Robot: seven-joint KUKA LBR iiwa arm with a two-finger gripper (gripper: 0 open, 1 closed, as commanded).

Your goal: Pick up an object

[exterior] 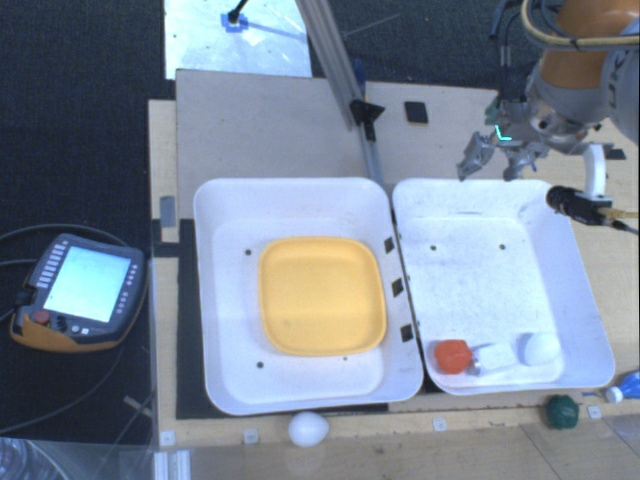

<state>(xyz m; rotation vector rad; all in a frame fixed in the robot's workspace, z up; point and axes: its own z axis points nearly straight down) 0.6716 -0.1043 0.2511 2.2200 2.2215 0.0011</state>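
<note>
- Dark floor surrounds a pale bench [280, 128] bearing two white bins side by side.
- Right bin [500, 268]: along its near wall sit an orange-red object [452, 356], a small white piece [493, 356] and a white ball [541, 348], close together.
- Left bin [225, 268]: a yellow square plate [322, 295] lies flat.
- Gripper [494, 164] hangs above the right bin's far rim, well apart from the objects; its fingers look spread and hold nothing, though the view is small.
- White egg-shaped object [308, 429] and a dark green ball [562, 411] lie on the bench outside the bins.
- Teach pendant [78, 290] rests on the floor at left.
</note>
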